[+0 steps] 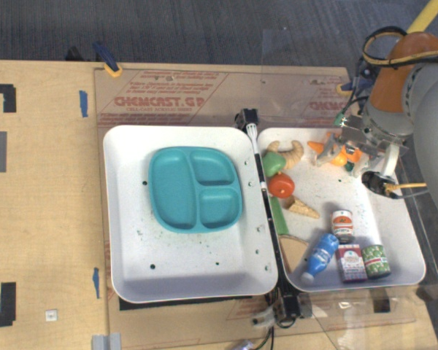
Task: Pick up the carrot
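— Where is the pincer?

— The pincer point(341, 150) hangs low over the far right part of the right bin point(396, 221). I cannot tell how far open it is, because the wrist above covers it.

— And the carrot?

— The carrot point(319, 148) is directly under the pincer. It is orange, and its pointed end pokes out to the left. I can't make out whether it is gripped or simply lying there.

— What else is in that bin?

— Going left from the carrot, a beige knobbly piece point(288, 150) lies in the far left part, touching a green pepper point(273, 163) just nearer. A red tomato point(281, 187) sits against the pepper's near side. A long green stick point(279, 214) runs along the left wall toward the near side, and a pale cone point(304, 209) lies just to its right.

— What about the near end?

— A small red-and-white jar point(342, 224) stands upright around the middle. Nearer than that, from left to right, are a blue bottle point(320, 255) lying tilted, a red box point(349, 262) and a green can point(376, 261). The box and can touch, and the bottle's top is just beside the box.

— And the left bin?

— The left bin point(131, 257) holds a teal divided plate point(197, 188). It lies flat around the middle, well apart from the carrot.
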Action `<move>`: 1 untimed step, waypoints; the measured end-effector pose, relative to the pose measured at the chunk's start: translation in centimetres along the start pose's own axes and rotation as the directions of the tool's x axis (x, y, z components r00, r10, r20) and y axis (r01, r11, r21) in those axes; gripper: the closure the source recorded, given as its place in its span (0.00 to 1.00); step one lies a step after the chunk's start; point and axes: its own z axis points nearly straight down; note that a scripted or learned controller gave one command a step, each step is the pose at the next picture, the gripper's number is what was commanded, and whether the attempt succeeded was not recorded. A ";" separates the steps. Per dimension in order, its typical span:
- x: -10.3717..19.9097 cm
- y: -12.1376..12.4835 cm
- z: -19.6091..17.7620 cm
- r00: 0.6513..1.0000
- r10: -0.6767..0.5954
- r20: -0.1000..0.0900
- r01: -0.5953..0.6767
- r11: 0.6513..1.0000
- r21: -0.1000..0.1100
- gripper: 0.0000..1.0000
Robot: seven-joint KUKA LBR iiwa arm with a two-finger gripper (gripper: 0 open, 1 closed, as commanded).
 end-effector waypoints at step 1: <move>0.1 0.0 -1.1 1.000 -0.002 0.001 0.002 1.000 -0.003 1.00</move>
